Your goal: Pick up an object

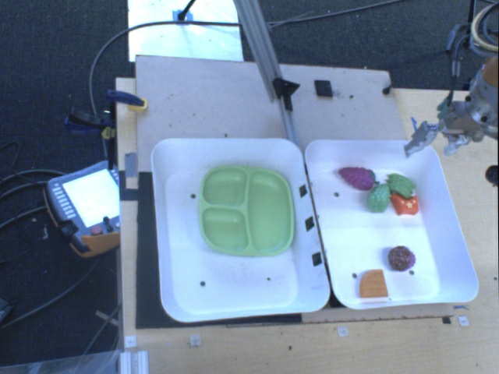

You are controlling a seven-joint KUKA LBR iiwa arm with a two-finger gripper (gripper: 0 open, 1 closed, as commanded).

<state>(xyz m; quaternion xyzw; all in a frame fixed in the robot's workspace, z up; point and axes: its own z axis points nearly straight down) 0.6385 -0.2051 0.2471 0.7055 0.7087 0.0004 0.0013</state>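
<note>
Hovering spread-fingered, the pincer (435, 137) overlooks a bumpy purple toy (357, 178).

- Dark carpeted floor (47, 45) lies on the left and far sides, with black cables (101, 53) trailing over it.
- A pale wooden surface (234, 341) carries a grey board (218, 92) at its far part.
- A handheld pendant (84, 207) with a lit screen lies on the floor at left.
- A bright reflective panel (183, 14) lies far left.

Fingers (435, 140) spread above the right bin's (452, 209) far corner, holding nothing.
</note>
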